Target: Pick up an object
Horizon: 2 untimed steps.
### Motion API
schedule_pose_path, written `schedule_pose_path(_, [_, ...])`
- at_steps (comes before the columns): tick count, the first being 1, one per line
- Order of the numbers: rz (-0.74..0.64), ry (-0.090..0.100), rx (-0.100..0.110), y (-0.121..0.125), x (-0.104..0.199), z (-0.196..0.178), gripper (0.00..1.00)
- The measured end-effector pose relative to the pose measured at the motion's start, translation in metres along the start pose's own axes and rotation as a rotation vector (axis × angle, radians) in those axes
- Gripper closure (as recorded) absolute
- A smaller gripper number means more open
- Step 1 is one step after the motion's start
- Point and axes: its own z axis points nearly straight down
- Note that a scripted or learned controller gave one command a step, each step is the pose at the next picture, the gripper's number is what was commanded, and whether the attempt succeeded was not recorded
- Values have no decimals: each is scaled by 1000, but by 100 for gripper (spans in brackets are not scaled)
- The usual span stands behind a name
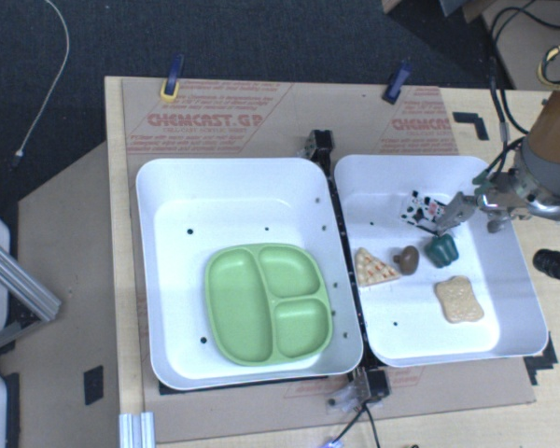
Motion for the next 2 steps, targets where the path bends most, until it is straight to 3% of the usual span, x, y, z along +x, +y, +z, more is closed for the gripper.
schedule_pose_path(1, [0,0,-1,0,0,-1,0])
schedule_pose_path(2, [0,0,0,3,2,40,0])
